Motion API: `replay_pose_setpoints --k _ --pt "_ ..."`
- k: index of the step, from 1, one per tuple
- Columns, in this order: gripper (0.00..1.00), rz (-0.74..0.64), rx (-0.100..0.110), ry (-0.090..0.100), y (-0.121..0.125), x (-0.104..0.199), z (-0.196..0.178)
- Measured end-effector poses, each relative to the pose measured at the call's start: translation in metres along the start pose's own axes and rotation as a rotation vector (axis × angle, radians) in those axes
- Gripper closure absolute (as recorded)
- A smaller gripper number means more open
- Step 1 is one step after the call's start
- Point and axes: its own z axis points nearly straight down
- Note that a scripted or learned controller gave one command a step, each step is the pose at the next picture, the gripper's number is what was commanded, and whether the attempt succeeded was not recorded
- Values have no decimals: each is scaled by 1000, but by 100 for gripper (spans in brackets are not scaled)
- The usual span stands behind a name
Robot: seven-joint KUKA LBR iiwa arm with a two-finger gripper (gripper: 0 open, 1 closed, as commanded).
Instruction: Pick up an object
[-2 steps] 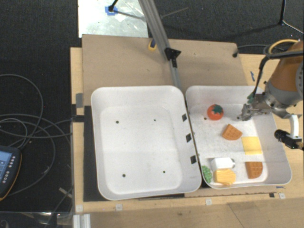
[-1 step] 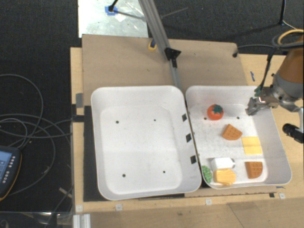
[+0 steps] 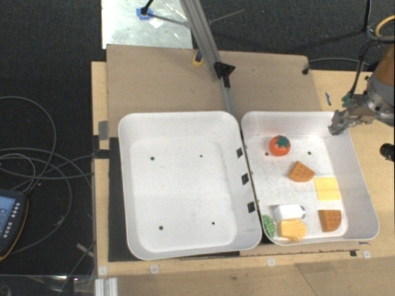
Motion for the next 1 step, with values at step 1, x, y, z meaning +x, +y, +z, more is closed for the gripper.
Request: replay_pose_setpoints --k 1 --pt "100 0 1 0 2 -1 -46"
